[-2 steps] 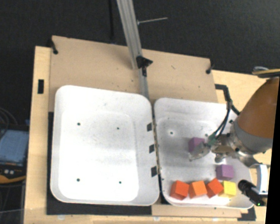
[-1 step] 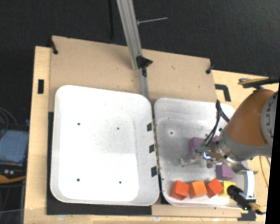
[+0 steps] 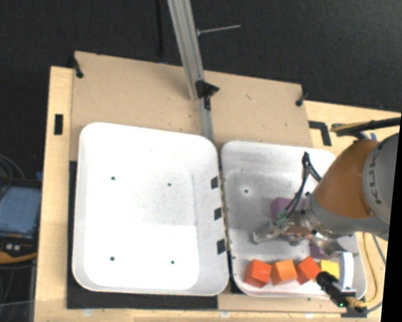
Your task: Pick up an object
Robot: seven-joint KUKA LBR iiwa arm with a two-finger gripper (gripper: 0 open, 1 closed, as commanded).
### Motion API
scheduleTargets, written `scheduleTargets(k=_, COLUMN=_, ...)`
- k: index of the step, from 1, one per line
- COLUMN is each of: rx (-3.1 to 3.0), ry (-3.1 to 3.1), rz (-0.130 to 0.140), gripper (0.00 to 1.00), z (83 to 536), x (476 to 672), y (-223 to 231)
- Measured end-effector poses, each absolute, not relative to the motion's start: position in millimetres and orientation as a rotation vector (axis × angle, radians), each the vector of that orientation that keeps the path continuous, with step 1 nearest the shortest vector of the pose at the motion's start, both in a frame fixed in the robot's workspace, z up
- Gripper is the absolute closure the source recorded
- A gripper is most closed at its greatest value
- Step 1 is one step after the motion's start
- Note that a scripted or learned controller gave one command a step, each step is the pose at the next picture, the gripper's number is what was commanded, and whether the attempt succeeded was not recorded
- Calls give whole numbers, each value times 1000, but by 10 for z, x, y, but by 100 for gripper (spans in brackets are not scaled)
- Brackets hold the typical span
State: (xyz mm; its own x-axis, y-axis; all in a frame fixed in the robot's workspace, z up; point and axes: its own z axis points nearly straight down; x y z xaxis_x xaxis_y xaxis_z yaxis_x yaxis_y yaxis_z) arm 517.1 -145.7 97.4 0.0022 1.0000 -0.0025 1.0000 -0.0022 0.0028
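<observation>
Three blocky orange cubes (image 3: 281,271) and a yellow block (image 3: 330,267) lie along the near wall of the smooth white right bin (image 3: 258,163), below the jaws (image 3: 273,232), which hang low mid-bin. A purple piece (image 3: 280,205) is half hidden behind the arm; whether the jaws are open is unclear.

The arm (image 3: 351,190) is reaching in from the right over the right bin (image 3: 258,163), its claw (image 3: 273,232) hanging low inside that bin. A purple object (image 3: 280,205) is lying just beside the claw. Three orange blocks (image 3: 282,272) are sitting in a row along the bin's near edge, with a yellow block (image 3: 330,267) next to them. The left bin (image 3: 146,208) is lying alongside on the table (image 3: 137,93).
</observation>
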Motion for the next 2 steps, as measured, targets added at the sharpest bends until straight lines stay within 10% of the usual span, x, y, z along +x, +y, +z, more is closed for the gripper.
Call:
scheduleTargets(k=1, rx=2227, ry=2206, rz=5, gripper=100, z=1095, x=5183, y=-1469)
scheduleTargets(k=2, rx=2214, ry=2221, rz=4, gripper=100, z=1528, x=5221, y=-1478)
